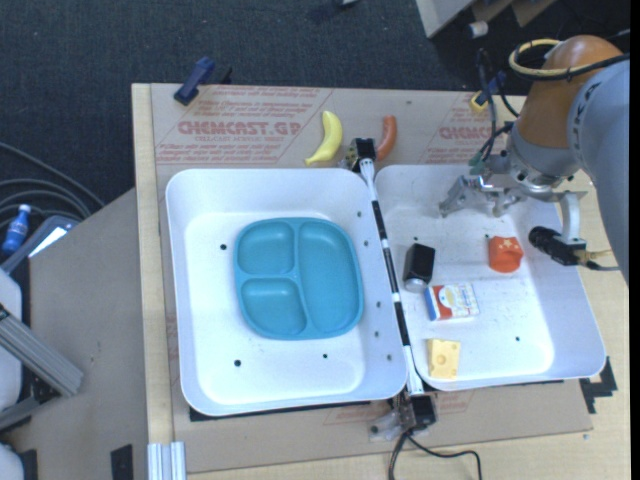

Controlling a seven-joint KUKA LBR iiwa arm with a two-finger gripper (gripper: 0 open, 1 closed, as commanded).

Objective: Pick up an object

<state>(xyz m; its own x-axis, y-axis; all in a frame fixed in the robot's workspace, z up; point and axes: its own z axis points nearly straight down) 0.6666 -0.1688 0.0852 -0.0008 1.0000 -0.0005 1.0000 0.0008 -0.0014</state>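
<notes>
My gripper (478,200) hangs over the far part of the right bin (530,353), its grey fingers (452,199) spread open with nothing between them. Below it in that bin lie a red-orange object (505,254), a black block (418,263), a small white carton (453,301) and a yellow cheese wedge (444,357). The red-orange object lies closest, just below and to the right of the fingertips. The arm's orange band (560,88) rises at the upper right.
A blue divided plate (298,276) lies in the left bin (200,208). Behind the bins on the brown board sit a banana (326,138), an orange sausage-shaped toy (386,136) and a blue object (193,81). A black rail (385,258) divides the bins.
</notes>
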